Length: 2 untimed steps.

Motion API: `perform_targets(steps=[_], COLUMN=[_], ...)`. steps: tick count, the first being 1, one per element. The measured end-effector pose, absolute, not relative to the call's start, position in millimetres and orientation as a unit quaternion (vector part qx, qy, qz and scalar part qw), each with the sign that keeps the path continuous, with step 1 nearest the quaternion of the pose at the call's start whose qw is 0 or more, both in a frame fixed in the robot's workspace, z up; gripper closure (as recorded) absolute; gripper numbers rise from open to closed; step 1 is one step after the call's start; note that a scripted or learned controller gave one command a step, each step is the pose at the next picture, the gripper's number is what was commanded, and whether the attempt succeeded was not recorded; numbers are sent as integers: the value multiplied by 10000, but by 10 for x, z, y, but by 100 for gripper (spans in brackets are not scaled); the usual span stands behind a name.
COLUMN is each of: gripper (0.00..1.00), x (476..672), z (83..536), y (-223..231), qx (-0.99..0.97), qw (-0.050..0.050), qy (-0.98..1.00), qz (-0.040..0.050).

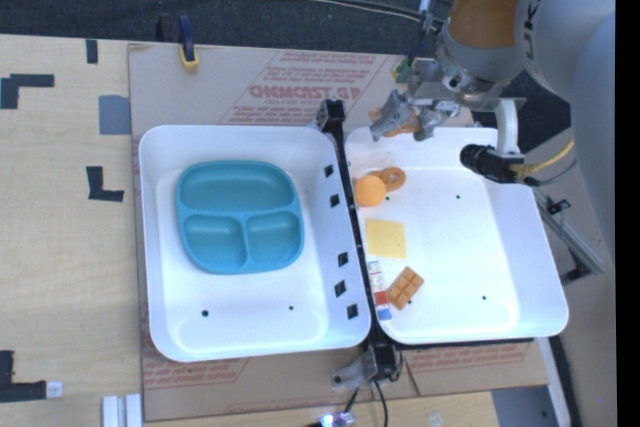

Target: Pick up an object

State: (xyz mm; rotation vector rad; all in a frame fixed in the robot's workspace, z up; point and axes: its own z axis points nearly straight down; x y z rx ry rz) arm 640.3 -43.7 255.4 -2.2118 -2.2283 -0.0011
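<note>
reaching in from the right, the grey kuka arm (560, 5) with its orange band holds its gripper (412, 120) over the far edge of the right bin (500, 245), close to the divider between the two bins. something orange-brown shows between the metal fingers (385, 123), but whether it is gripped or just seen behind them cannot be told, and how far the fingers are spread is not clear either.

in the right bin, an orange ball (370, 191) lies near the left wall, touching a brown ring-shaped piece (392, 178) just beyond it. nearer the camera lies a flat yellow square (386, 239), and below that a brown waffle-like block (405, 287) beside a small red, white and blue item (378, 290) against the wall.

the left bin (160, 315) holds a blue divided plate (240, 215) with three compartments, lying flat toward the far side. both bins sit on a cardboard sheet (270, 85) with red print.
</note>
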Motion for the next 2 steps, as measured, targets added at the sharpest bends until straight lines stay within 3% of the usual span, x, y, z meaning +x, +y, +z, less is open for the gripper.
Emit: perform_targets(steps=[2], gripper=[100], x=[6487], z=[2412], y=[529], qx=[-7050], qw=[7], qy=[-7092], qz=[-1])
